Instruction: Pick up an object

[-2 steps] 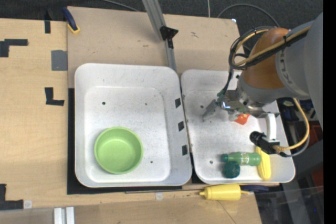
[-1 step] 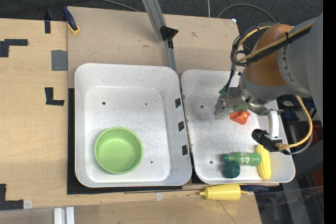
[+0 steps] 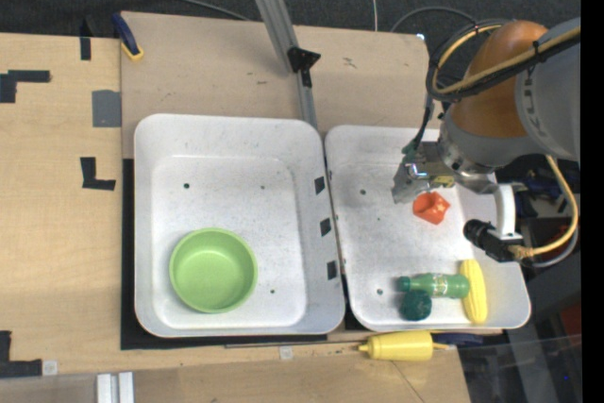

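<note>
In the right bin (image 3: 368, 231) an orange-red block (image 3: 431, 208) lies near the middle. My gripper (image 3: 411, 182) hangs just above and to the left of it, its metal fingertips close to the block's upper edge. A green bottle (image 3: 432, 286) lies on its side toward the bin's front, with a dark teal piece (image 3: 413, 305) below it and a yellow banana-like object (image 3: 474, 289) at its right end. The left bin (image 3: 226, 156) holds a light green bowl (image 3: 213, 270) at its front left.
A yellow bottle-like object (image 3: 400, 346) lies on the bench just outside the right bin's front rim. A grey metal pole (image 3: 274, 5) slants over the bench behind the bins. Cables loop behind the arm at the upper right.
</note>
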Tool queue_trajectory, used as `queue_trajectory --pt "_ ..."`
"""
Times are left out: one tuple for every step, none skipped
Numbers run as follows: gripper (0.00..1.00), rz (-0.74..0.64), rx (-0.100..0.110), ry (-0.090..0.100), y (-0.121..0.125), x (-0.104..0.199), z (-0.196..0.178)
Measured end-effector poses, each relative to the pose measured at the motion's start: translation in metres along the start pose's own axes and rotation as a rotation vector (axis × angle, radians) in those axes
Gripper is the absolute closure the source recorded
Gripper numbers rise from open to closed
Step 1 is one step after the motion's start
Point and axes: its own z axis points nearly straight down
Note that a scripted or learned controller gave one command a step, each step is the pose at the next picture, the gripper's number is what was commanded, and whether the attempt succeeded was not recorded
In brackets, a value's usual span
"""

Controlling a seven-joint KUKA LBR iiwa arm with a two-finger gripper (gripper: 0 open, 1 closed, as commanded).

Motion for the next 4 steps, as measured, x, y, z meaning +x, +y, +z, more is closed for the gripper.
queue_trajectory --pt "1.0 0.0 -0.002 -0.001 -0.003 0.002 -0.062" --pt "1.0 0.001 0.0 -0.001 -0.002 0.002 -0.102" --pt "1.0 -0.004 0.004 0.001 0.0 0.058 -0.096" --pt "1.0 -0.004 0.007 0.001 -0.011 0.111 -0.07"
